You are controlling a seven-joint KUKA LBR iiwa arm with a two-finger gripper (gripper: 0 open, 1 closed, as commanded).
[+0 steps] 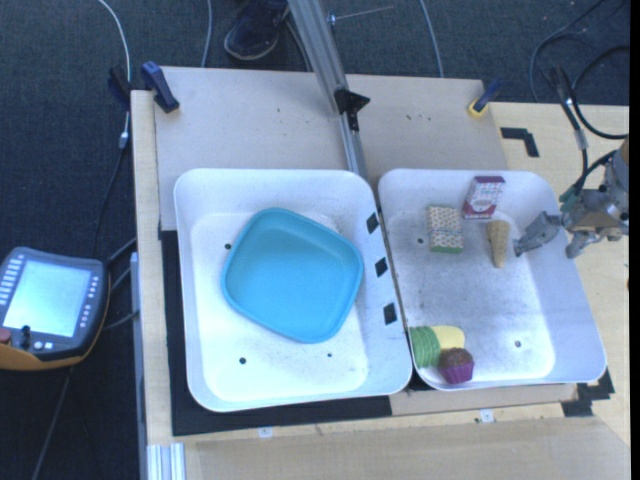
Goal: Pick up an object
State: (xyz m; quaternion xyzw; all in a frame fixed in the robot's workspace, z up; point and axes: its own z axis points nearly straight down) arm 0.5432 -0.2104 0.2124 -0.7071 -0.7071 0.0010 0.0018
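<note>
In the right bin (pixel 560 318) lie a small red and white box (pixel 484 196), a beige block with a green edge (pixel 444 228), a tan cone-shaped piece (pixel 498 242), a green and yellow item (pixel 436 341) and a purple item (pixel 458 367). The left bin (pixel 200 208) holds a blue square plate (pixel 292 273). My gripper (pixel 556 238) hangs over the right bin's right rim, just right of the cone piece. Its fingers (pixel 532 234) are spread open with nothing between them.
A metal pole (pixel 322 48) slants down to the gap between the bins. A teach pendant (pixel 48 306) lies on the floor at left. Blue and yellow clamps (pixel 160 86) sit at the bench's back corners.
</note>
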